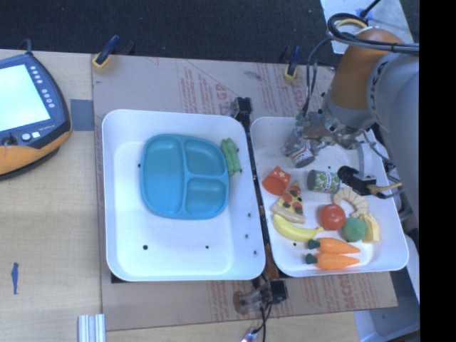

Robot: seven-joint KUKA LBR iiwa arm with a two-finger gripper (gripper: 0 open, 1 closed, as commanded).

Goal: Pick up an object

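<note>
Two white bins sit side by side on the tabletop: the left bin holds a blue divided plate with a green pea pod at its right edge, and the right bin holds toy food, namely a red pepper piece, a pizza slice, a banana, a tomato, two carrots and a small can. The fingers hang over the far part of the right bin, just beyond the red pepper piece and left of the small can, with nothing visibly between them; how far apart they stand cannot be told.
</note>
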